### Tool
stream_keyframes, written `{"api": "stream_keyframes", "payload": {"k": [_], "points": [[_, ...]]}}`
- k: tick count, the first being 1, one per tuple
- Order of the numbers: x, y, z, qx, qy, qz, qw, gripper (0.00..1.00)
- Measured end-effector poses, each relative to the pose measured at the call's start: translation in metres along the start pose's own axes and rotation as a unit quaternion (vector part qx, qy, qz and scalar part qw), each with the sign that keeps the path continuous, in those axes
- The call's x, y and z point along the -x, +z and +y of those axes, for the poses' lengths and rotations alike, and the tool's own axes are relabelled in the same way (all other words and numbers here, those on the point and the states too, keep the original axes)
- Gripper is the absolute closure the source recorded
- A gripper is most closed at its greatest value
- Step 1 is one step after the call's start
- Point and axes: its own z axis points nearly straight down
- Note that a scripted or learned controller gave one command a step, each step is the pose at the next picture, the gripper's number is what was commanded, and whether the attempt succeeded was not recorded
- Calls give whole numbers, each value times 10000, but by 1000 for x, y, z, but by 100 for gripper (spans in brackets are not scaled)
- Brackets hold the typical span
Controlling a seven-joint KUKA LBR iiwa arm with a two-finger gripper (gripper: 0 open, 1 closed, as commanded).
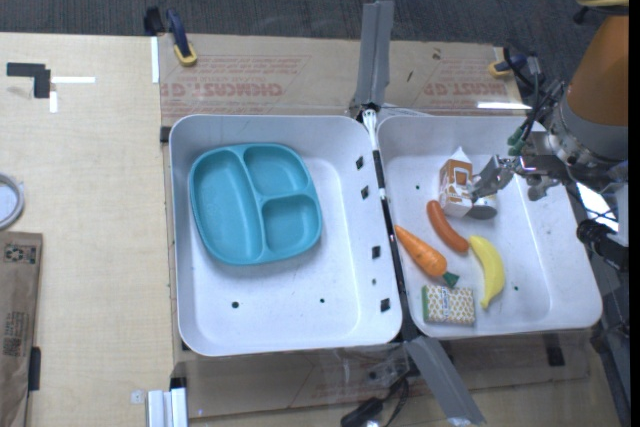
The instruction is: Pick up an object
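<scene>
In the right bin (560, 310) lie a small orange-and-white carton (455, 185), a red sausage (447, 226), an orange carrot (421, 252), a yellow banana (488, 268) and a green-and-tan packet (448, 305). My gripper (488, 185) hangs low at the carton's right side, reaching in from the right; its dark fingers point down and left, close to the carton. Whether anything sits between them is hidden.
The left bin (200, 315) holds a blue three-compartment plate (256, 203). A grey divider post (375, 55) stands between the bins at the back. Clamps sit on the cardboard behind. The arm's orange band (608, 65) is at the far right.
</scene>
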Motion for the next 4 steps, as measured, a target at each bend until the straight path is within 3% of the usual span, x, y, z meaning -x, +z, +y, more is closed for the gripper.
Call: {"api": "stream_keyframes", "payload": {"k": [1,2,3,4], "points": [[-11,107,-1,-1,481,2,9988,0],[39,152,27,10,1030,0,9947,0],[36,138,17,7,-106,3,9999,0],[38,129,16,11,-85,-2,10000,100]]}}
